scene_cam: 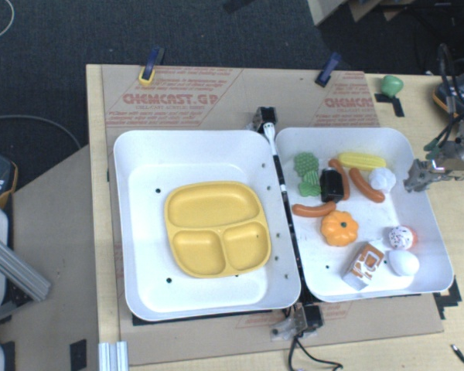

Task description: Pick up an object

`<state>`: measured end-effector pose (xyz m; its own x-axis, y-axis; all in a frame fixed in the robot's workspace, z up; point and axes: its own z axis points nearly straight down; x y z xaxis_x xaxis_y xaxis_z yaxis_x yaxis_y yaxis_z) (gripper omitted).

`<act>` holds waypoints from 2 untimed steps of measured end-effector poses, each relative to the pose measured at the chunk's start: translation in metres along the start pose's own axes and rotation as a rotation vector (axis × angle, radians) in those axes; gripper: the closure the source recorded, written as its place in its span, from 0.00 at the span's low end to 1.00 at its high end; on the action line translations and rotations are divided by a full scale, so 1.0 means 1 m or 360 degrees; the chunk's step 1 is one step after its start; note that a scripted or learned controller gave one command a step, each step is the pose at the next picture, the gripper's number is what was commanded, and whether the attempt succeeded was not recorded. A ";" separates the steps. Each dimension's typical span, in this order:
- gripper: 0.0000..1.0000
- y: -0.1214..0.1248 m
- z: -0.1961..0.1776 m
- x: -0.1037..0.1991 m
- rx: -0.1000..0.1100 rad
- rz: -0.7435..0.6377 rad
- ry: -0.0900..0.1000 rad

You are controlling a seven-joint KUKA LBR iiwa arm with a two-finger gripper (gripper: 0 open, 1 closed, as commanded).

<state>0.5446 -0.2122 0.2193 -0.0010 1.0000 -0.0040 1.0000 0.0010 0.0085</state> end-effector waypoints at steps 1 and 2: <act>1.00 0.001 -0.006 0.000 0.0007 0.0000 0.0003; 1.00 0.010 0.002 0.052 0.0016 -0.0008 0.0011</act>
<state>0.5541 -0.1597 0.2173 -0.0061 1.0000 0.0028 1.0000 0.0061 -0.0014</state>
